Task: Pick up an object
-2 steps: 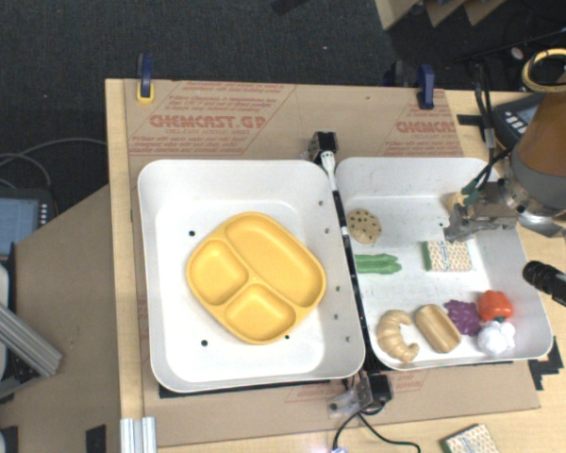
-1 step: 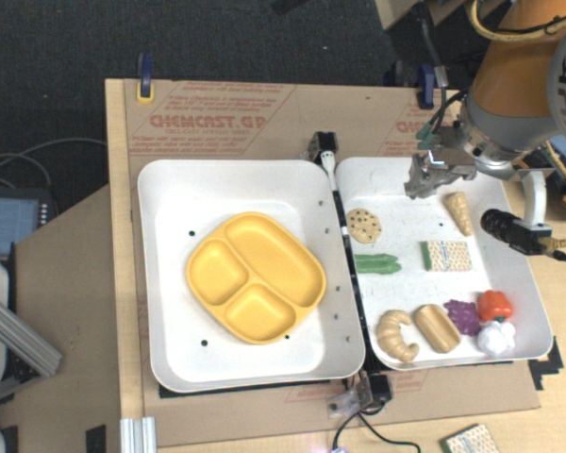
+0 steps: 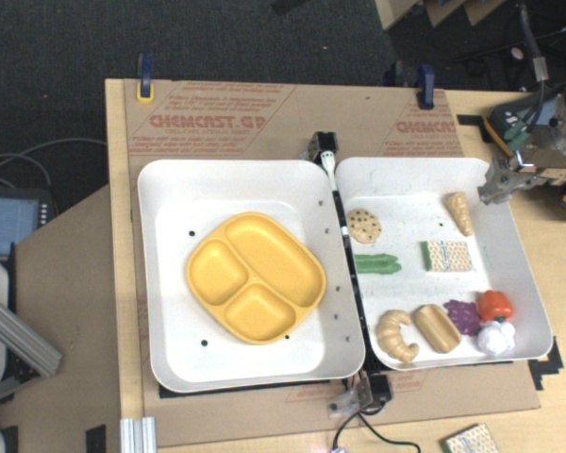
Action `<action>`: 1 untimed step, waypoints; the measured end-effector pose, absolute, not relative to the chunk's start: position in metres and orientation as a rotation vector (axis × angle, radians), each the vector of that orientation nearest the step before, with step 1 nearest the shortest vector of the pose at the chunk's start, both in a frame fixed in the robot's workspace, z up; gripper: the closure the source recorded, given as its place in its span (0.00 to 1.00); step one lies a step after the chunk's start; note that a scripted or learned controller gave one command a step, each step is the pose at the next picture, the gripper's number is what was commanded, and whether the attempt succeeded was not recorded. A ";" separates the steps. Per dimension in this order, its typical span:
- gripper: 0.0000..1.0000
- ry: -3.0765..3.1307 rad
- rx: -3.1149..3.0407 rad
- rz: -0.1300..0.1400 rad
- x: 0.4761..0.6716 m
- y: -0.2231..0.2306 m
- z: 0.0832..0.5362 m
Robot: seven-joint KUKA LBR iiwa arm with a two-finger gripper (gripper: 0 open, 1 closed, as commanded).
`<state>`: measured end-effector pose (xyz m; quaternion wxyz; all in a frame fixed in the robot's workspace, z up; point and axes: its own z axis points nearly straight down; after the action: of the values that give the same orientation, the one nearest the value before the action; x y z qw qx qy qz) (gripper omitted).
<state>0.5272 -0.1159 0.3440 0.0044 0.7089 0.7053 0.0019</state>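
The right bin holds several toy foods. A cookie lies at its left edge, with a green pea pod just below it. A checked cracker sits mid-bin, and a tan bread piece lies near the back right. Along the front are a croissant, a hot dog bun, purple grapes, a red fruit and a white piece. My gripper hangs at the bin's back right rim, right of the bread piece, with nothing visible in it.
A yellow three-part plate lies in the left bin. A black divider runs between the bins. Blue clamps hold the cardboard base at the back. Cables and arm hardware crowd the upper right.
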 end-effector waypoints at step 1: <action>1.00 2.239 2.224 -0.011 0.540 -0.041 0.175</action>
<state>0.5395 -0.0409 0.1753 -0.0070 0.7047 0.7095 -0.0036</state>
